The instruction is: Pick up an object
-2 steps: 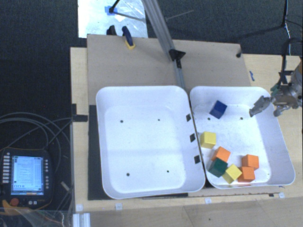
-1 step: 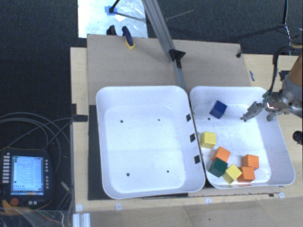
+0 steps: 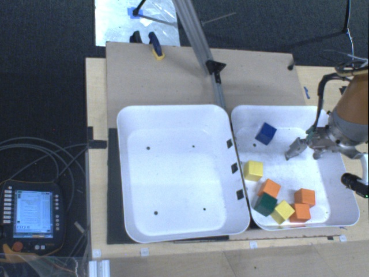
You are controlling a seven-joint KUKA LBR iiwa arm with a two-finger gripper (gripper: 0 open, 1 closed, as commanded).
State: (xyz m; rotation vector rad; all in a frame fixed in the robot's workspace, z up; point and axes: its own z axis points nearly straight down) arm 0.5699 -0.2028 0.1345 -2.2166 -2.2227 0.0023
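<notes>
- Our gripper (image 3: 301, 148) hovers over the right bin (image 3: 337, 221); we cannot tell its state.
- We see a blue cube (image 3: 266, 133) just left of it, apart.
- Other cubes (image 3: 282, 203) cluster below.

1. The scene is recorded from one fixed camera, mounted above the bench (image 3: 173, 74) and directed downward at a slant.
2. Both white bins are taken in whole: the left bin (image 3: 132, 126) near frame centre, the right bin (image 3: 340, 212) toward the right edge.
3. The arm (image 3: 353, 111) is seen entering from the right.
4. Beyond the bench, dark carpet (image 3: 46, 56) is included above and to the left, with a teach pendant (image 3: 31, 215) at lower left.
5. The distance is moderate; single coloured blocks (image 3: 282, 203) are distinguishable.
</notes>
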